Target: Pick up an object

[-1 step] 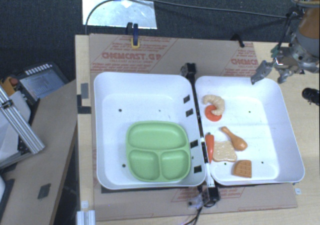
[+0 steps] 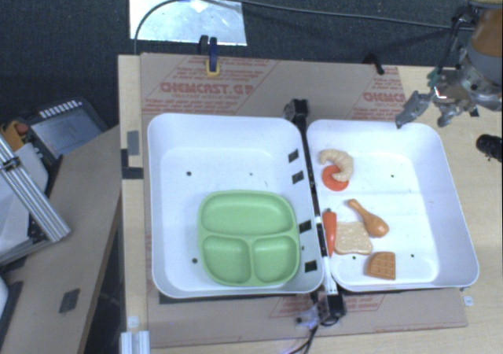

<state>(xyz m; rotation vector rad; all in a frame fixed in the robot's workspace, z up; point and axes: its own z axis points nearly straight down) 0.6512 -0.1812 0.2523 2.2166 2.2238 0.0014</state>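
The right bin (image 2: 440, 187) holds several toy foods. A beige croissant (image 2: 336, 160) lies over a red tomato slice (image 2: 336, 179) near its back left. A brown drumstick (image 2: 369, 219), a slice of bread (image 2: 352, 239), an orange-red carrot (image 2: 330, 228) and an orange waffle piece (image 2: 381, 265) lie toward the front left. My gripper (image 2: 431, 111) hangs above the bin's back right corner, well away from the food. It is open, and nothing sits between its fingers.
The left bin (image 2: 181, 156) holds a green divided plate (image 2: 247, 236) at its front. A black divider (image 2: 308, 187) with clips joins the two bins. A cable (image 2: 338, 10) crosses the dark floor behind the bench, and a grey device (image 2: 67, 128) stands on the left table.
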